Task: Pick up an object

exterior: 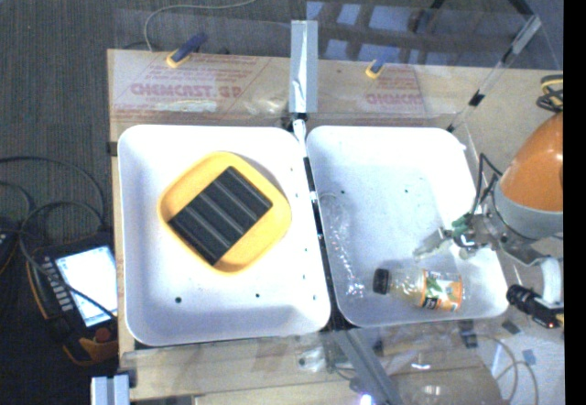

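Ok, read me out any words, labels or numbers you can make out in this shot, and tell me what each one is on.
"CHEMCAST GP": red print on the clear sheet behind the left bin, blurred, so the reading is uncertain.
Red print on the clear sheet behind the right bin: too blurred to read.
Label on the bottle lying in the right bin: too small to read.

A single fixed camera looked down on the bench [128, 82] from above at a slant, far enough back to take in both white bins whole: the left bin [146, 302] and the right bin [394, 156] side by side. Carpeted floor showed beyond the bench (at the top and left), and the arm [540, 183] entered at the right edge.
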Controlling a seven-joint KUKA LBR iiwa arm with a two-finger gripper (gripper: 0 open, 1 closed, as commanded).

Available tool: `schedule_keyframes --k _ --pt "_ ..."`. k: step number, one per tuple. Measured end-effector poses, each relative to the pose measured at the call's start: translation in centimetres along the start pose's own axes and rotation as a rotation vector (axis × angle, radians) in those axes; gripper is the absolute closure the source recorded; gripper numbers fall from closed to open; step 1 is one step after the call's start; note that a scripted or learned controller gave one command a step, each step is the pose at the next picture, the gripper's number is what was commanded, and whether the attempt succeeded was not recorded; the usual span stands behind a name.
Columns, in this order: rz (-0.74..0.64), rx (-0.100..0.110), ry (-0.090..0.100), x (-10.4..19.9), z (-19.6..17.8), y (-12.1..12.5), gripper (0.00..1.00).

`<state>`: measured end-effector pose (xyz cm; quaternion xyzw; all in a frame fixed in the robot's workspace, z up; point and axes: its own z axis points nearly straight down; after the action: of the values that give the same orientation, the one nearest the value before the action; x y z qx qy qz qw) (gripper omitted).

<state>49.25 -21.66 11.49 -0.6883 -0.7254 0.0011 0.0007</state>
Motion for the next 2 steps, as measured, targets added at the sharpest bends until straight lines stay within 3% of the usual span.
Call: schedule_keyframes --k 1,2 --pt "-0.121 -0.013 -0.008 1.0 2.3 -0.5 0.0" --pt "0.296 0.0 -0.002 -0.8 -4.1 0.8 0.0"
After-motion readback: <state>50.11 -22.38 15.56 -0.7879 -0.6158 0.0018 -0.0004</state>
